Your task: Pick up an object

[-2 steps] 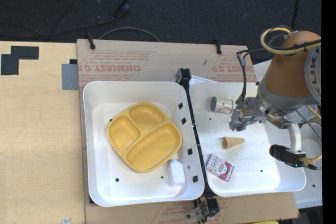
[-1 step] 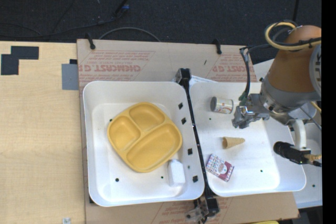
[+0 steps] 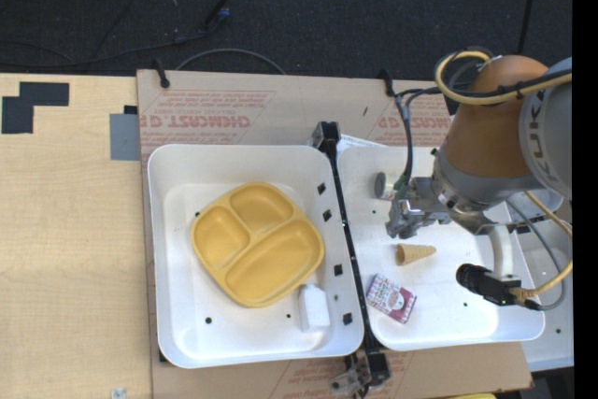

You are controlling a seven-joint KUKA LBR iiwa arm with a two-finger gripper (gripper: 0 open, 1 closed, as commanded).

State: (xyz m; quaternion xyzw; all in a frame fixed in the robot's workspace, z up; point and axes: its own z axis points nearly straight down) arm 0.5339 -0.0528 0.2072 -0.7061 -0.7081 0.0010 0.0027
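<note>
Cone (image 3: 415, 252), small, tan, lying in right bin (image 3: 439, 332); probably light, rigid, prone to rolling. Best pinched across wide end. Hand (image 3: 404, 221) just above; openness impossible to tell.

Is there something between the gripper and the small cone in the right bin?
Nothing visible. The gripper is in the right bin just above the cone in the view, with bare white floor between them.

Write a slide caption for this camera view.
Gripper poised above cone in right bin; yellow tray in left bin.
</note>
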